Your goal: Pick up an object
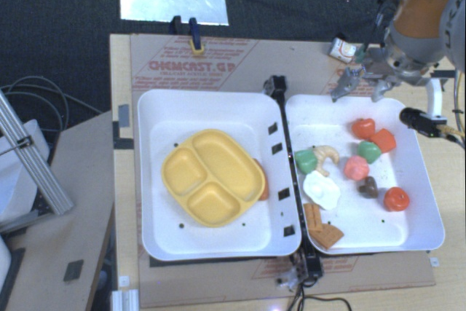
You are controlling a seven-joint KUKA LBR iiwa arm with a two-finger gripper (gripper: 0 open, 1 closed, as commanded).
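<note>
Camera view: small plastic food pieces (357, 168) lie in the right white bin (419, 229), none taken. Approach step. Past its far edge, the gripper (362, 87) hangs with fingers spread, empty; next, descend over one piece.

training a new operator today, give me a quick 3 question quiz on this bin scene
1. True or false: the yellow divided tray lies in the left bin.
2. Where is the gripper? A) above the far edge of the right bin, with nothing between its fingers; B) clamped on the tray; C) down among the toy foods.
3. Fill in: the round red piece nearest the right bin's near right corner is a toy ____.

Key: 1 true. 2 A. 3 tomato.
</note>
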